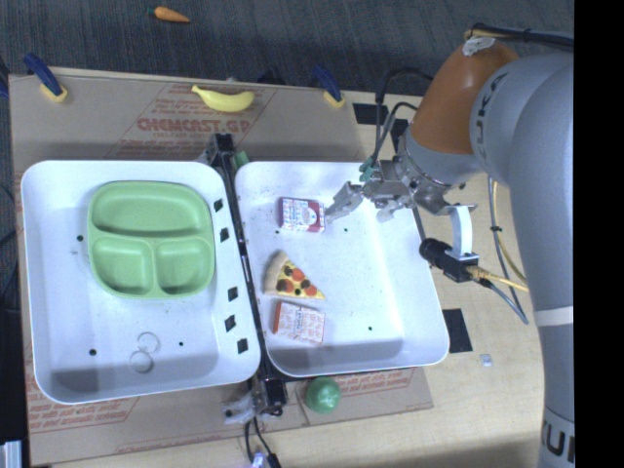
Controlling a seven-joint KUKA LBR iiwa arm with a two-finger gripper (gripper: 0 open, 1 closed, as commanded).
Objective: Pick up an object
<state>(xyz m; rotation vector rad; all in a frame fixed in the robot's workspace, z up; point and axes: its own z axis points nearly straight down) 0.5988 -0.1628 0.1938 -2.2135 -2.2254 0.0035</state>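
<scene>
In the right bin [409,300] lie a small red and white carton [300,214], a toy pizza slice [292,279] and a flat orange and white packet [298,322]. My gripper [364,207] hangs over the back of this bin, just right of the carton. It is open, with nothing between its fingers. Its left finger [342,202] ends a short way from the carton's right edge.
The left bin [58,339] holds a green divided tray [151,238]. A yellow banana [224,97] lies on the cardboard behind the bins. In front of the bins sits a green ball [323,394]. The divider between the bins [239,261] carries black clips.
</scene>
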